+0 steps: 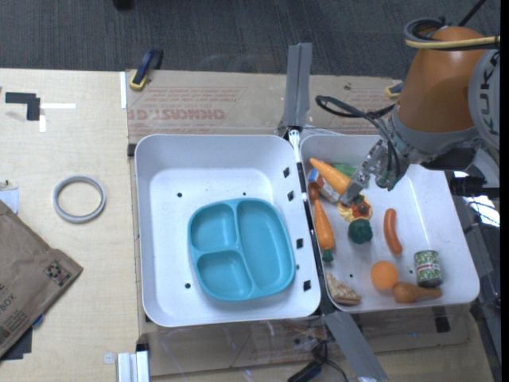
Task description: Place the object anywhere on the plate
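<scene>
A blue plate (238,249) with three compartments lies in the left bin (159,213). The right bin (449,213) holds toy food: a carrot (330,175) at the back left, a long orange carrot (322,223), a small pizza-like piece (355,208), a dark green ball (361,231), a red sausage (390,230), an orange (384,275), a green can (428,267), a bread slice (342,289) and a brown piece (413,293). My gripper (359,183) hangs low over the back left of the right bin, just above the pizza-like piece and beside the carrot.
A grey divider post (297,86) stands between the bins at the back. On the bench at the left lie a tape ring (79,198) and a brown box (28,285). A blue tool (146,68) rests near the cardboard's back edge.
</scene>
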Controlling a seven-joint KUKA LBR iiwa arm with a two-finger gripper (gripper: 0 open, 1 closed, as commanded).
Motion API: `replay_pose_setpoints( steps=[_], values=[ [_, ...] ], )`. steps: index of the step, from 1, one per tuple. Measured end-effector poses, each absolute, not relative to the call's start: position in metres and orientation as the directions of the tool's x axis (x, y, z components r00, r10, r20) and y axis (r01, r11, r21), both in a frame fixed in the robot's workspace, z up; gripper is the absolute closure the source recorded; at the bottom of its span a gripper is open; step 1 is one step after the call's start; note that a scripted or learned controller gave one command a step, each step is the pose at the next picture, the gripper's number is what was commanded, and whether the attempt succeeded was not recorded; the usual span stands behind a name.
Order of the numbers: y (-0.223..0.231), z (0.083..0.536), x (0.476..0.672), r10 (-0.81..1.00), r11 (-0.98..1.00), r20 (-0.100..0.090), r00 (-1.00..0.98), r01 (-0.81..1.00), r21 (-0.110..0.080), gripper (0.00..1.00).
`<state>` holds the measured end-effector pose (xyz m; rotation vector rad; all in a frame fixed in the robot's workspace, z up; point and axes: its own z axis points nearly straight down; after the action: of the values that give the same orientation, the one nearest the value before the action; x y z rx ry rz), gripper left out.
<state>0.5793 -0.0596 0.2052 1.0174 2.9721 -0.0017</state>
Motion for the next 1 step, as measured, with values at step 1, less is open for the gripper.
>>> replay_pose_setpoints(
  steps=[1],
  values=[
    [0.0441,0.1911,0.5491,0.654,0.756,0.002,-0.756,0.654,-0.003,1.0]
  ],
)
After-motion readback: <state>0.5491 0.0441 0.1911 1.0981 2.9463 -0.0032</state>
